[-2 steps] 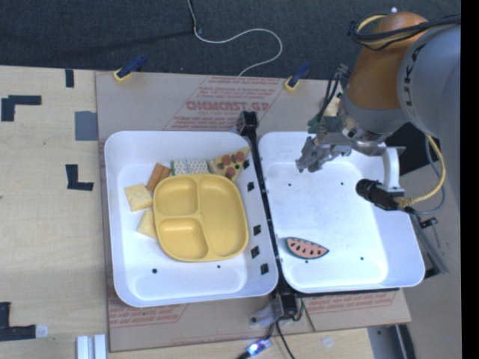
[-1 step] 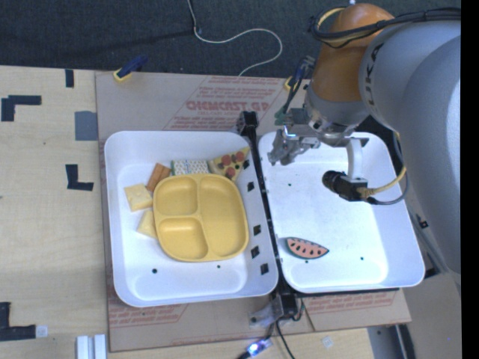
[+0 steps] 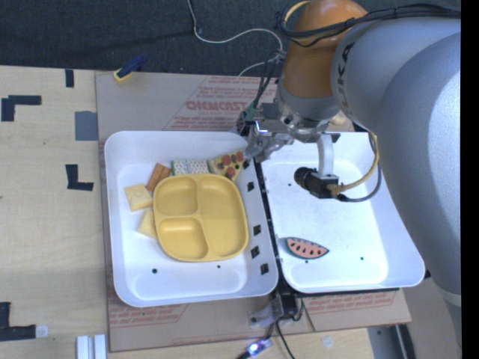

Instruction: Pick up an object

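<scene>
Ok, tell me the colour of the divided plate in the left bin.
Yellow: the plate shows plainly in the camera view.

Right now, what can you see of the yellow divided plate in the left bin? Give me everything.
The yellow divided plate looks like matte plastic, a rounded square with three compartments: two smaller ones along its far side and one wide one nearer the camera. All three look bare. It lies flat, slightly rotated, in the middle of the left bin. Small food-like pieces poke out along its left and far edges, some seemingly tucked under the rim. The gripper is above the bins' far divider, clear of it.
</scene>
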